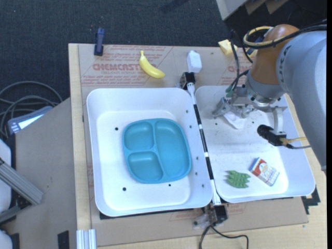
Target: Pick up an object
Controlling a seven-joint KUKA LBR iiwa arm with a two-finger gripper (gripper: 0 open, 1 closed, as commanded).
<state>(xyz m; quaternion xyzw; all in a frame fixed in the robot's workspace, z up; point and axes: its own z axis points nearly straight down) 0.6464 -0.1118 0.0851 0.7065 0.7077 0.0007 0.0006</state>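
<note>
Hand (pixel 232 111) hung low over far half of right bin (pixel 295 183), directly above small white object (pixel 236 121). Finger state: could not tell. Object's long axis unclear, partly hidden beneath hand.

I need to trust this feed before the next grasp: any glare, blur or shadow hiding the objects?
Camera view: even lighting, soft shadows; mild glare whitens the right bin floor; the blue tray, green toy and small box are sharp; the gripper area is cluttered and slightly soft, so its state is unclear.
</note>
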